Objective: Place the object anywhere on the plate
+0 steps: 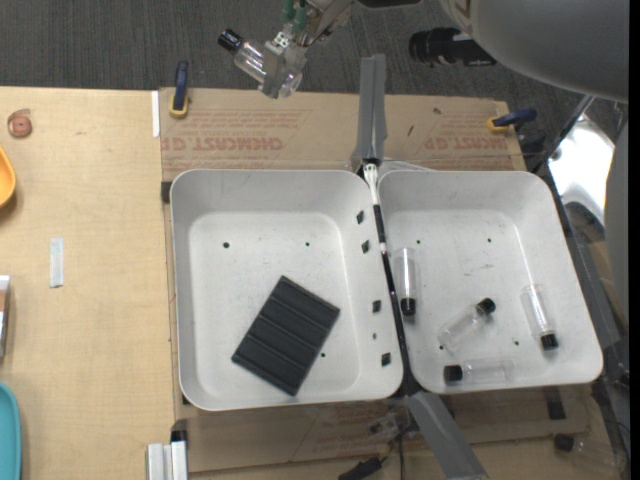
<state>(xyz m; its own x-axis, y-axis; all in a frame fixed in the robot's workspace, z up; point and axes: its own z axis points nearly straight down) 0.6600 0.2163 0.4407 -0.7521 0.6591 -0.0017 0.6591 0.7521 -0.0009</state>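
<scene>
My gripper point(283, 66) hangs high over the back edge of the bench, beyond the left bin. It is shut on a clear vial point(247, 55) with a black cap, which sticks out to the left of the fingers at a tilt. The plate point(287, 334), a dark ribbed rectangle, lies flat in the front half of the left bin point(180, 268), turned at an angle. The held vial is well behind the plate and far above it.
The right bin point(560, 230) holds several more clear vials, among them one point(406, 283) by the centre divider and one point(538, 318) at the right. Blue clamps point(180, 86) point(510, 120) grip the cardboard at the back. The grey arm point(540, 8) fills the top right.
</scene>
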